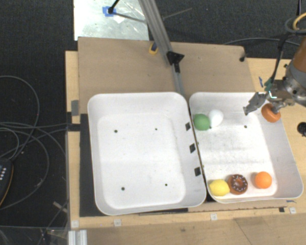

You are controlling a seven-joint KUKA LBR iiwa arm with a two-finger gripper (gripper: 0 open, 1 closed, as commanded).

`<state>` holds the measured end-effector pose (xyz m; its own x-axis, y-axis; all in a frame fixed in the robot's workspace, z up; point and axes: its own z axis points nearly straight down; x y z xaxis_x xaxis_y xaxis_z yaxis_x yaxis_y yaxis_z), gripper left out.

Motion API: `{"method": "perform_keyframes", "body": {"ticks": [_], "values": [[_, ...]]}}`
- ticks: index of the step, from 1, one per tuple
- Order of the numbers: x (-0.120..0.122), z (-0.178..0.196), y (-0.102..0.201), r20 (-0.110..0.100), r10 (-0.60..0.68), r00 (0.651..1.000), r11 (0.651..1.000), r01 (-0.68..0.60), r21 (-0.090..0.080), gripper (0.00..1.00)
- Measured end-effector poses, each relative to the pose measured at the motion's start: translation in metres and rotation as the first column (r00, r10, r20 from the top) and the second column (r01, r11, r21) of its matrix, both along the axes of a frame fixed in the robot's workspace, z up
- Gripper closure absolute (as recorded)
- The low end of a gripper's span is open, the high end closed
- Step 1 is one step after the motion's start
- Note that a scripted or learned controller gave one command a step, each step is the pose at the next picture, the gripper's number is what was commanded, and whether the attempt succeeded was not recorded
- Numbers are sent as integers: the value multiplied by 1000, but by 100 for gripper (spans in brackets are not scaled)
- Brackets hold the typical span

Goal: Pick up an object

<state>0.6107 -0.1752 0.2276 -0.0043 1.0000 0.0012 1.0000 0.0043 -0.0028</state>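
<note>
Gripper (268, 105) fingers are seen clamped on an orange object (271, 113) raised over the right bin's (290, 157) far rim, where a shallow hold could be lost.

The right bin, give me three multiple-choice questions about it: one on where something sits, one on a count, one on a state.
1. Where does the chocolate donut lie in the right bin?
A. near edge, between the yellow lemon and the orange
B. far corner
C. centre

2. How many items lie along the near edge?
A. one
B. three
C. five

3. The green ball and white ball are:
A. touching
B. far apart
C. stacked

Answers: 1 A, fruits flank it; 2 B, lemon, donut, orange; 3 A, no gap between them.
</note>
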Motion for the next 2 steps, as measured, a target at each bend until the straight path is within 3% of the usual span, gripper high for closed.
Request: {"method": "perform_keyframes", "body": {"ticks": [1, 2], "values": [[1, 2, 0, 4, 2, 1000, 1000, -2, -2, 0], [-2, -60, 3, -1, -2, 1000, 1000, 2, 0, 0]]}}
